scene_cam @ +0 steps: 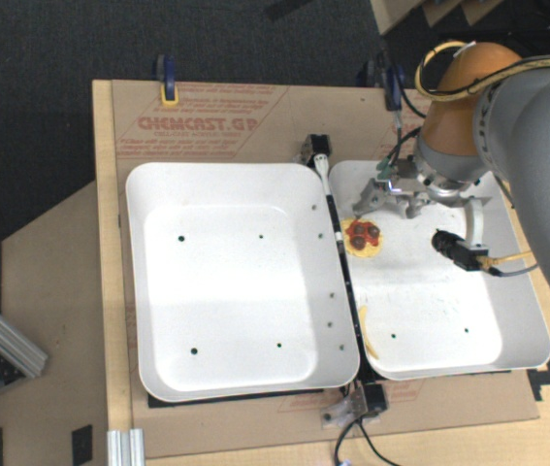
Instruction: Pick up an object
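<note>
Nearest to us, at the bottom of the view, we see a small black clamp (370,399) with a cable trailing off it, fixed at the front edge of the bench where the two bins meet. Just above it lie the two shallow white bins side by side on a brown board (207,115) printed with red lettering. The left bin (158,357) shows four small dark dots on its floor. The right bin (430,357) shows two such dots near its front, and a thin yellowish mark against its left wall.

Further back in the right bin, close to the divider between the bins, we find the task's thing: a small object (363,238), yellow at the base with red and dark pieces on top, resting on the bin floor. To its right a black part (454,248) with a yellow cable hangs off the arm.

Just behind the small object, apart from it, hovers the gripper (383,194), a grey metal head below the orange band (473,76) of the arm (536,144). We cannot tell from here how the pincer stands, released or clenched; we see nothing between its tips.

Farthest back, two blue clamps (167,74) grip the board's rear edge
</note>
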Available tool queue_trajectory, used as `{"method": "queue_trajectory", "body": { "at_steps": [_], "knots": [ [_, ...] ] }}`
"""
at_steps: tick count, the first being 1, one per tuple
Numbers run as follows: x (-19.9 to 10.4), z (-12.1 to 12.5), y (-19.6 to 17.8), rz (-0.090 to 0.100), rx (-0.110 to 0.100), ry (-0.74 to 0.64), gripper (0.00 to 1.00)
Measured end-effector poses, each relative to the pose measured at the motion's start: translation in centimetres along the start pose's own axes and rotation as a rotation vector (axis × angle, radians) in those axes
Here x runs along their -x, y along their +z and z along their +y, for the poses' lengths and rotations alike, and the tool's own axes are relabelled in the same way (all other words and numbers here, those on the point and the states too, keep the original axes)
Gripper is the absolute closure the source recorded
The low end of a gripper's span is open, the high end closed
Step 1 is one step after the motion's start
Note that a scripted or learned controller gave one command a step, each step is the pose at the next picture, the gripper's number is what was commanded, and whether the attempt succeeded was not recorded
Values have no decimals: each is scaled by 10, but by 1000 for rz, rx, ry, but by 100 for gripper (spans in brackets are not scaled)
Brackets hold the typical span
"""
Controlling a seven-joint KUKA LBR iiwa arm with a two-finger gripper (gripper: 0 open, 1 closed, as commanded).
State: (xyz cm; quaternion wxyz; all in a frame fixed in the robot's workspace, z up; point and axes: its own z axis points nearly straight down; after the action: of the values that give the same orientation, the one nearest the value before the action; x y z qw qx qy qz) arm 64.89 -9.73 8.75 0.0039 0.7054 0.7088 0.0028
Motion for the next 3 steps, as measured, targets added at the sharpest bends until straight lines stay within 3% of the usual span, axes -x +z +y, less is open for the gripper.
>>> {"method": "queue_trajectory", "body": {
  "at_steps": [1, 2, 3],
  "knots": [
    [23, -48, -1, 2, -5, 8, 0],
    [-5, 3, 2, 1, -3, 0, 0],
    [-80, 7, -106, 4, 4, -4, 0]
  ]
}}
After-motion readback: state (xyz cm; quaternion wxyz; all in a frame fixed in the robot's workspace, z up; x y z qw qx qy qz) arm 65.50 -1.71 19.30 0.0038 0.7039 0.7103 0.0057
